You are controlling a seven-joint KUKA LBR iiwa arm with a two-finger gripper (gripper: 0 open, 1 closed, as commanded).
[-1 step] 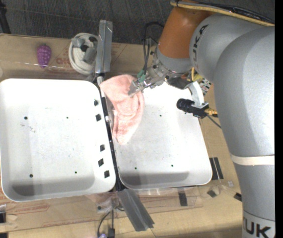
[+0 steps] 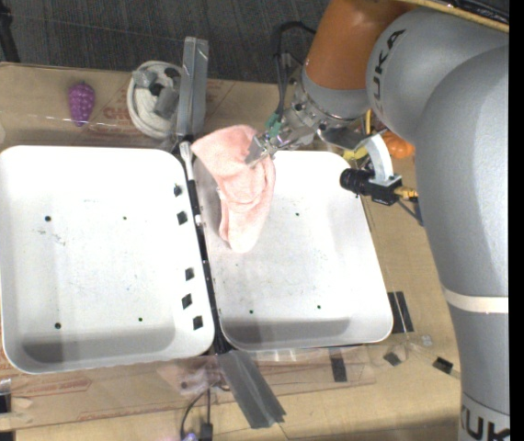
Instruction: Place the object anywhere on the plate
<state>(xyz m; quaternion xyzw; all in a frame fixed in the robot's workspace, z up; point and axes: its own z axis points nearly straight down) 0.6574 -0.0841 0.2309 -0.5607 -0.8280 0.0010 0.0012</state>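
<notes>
A pink cloth (image 2: 240, 187) hangs over the far left corner of the right bin (image 2: 336, 274). Its top is bunched and lifted, while its lower end trails down onto the bin floor beside the divider. My gripper (image 2: 264, 147) reaches in from the upper right and is shut on the cloth's upper right edge, with fabric pinched at the fingertips. The orange band of the arm (image 2: 349, 26) sits above the wrist.
The left bin (image 2: 87, 255) lies beside the right one. Behind the bins on the bench are a purple grape-like toy (image 2: 81, 102), a white round object (image 2: 154, 99) and a grey upright bracket (image 2: 194, 79). A small orange thing (image 2: 398, 145) sits by the wrist.
</notes>
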